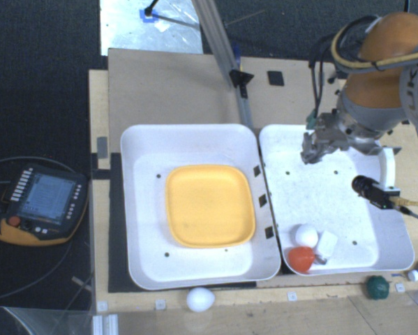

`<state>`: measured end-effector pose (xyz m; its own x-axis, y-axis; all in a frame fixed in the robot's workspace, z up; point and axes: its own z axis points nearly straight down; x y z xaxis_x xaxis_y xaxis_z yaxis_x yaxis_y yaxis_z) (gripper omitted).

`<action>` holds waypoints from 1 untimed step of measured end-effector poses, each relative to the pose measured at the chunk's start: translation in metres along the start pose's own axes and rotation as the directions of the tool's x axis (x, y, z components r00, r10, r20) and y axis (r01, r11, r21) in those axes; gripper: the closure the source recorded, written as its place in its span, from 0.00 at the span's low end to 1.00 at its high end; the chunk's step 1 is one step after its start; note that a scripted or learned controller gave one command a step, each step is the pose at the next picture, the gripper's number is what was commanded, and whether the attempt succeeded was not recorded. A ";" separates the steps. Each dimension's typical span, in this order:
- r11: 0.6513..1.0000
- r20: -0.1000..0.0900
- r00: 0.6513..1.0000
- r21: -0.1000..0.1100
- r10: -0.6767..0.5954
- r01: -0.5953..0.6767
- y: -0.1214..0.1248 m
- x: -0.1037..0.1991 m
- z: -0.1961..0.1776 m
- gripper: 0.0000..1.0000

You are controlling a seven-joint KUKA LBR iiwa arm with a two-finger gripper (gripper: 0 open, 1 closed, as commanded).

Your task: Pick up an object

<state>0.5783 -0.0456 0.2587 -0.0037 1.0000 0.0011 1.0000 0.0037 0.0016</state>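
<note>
My gripper [312, 152] hangs over the back part of the right bin [334, 187], with nothing visible between its fingers. Near that bin's front left corner lie a white ball [306, 235], a red-orange ball [301, 258] and a small white block [326, 244], close together. They lie well in front of the gripper. A yellow square plate [210, 204] rests in the middle of the left bin [146, 152].
A white egg-shaped object [200, 299] lies on the bench in front of the left bin. A dark green ball [377, 287] sits outside the right bin's front right corner. A black camera mount [372, 190] sticks in over the right bin. A teach pendant [38, 209] lies far left.
</note>
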 end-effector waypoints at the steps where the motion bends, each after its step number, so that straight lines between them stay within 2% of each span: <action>1: 1.000 0.000 1.000 0.001 -0.002 0.002 -0.009 0.061 0.009 1.00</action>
<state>0.5687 0.0151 0.2502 -0.0054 1.0000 0.0013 1.0000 0.0054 0.0004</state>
